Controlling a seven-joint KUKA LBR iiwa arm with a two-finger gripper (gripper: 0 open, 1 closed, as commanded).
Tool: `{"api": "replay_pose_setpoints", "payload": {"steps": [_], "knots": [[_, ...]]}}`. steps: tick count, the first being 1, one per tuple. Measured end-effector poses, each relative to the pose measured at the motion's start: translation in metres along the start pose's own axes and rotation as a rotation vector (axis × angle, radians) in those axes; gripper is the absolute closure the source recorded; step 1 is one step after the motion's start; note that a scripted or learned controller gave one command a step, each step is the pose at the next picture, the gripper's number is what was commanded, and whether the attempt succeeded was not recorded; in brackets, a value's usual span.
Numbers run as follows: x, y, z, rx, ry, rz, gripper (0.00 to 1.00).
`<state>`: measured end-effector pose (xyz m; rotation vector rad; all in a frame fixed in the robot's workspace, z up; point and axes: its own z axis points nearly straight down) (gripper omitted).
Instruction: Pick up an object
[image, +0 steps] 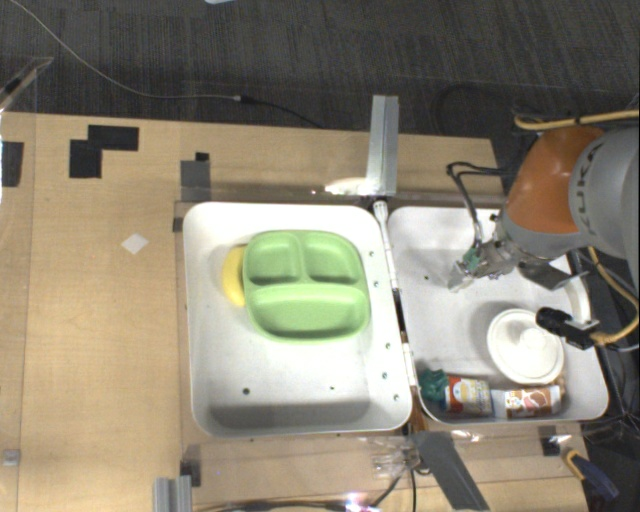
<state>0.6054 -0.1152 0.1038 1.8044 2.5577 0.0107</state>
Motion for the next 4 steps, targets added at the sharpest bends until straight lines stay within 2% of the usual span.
{"api": "replay_pose_setpoints", "payload": {"steps": [1, 2, 3, 4], "knots": [[0.000, 0.000, 0.000, 0.000, 0.000, 0.000, 0.00], [-0.064, 0.018, -0.088, 0.004, 0.000, -0.077, 0.00], [-0.075, -0.047, -0.123, 0.005, 0.001, -0.186, 0.00], [-0.026, -0.042, -0.025, 0.008, 0.004, -0.062, 0.00]]}}
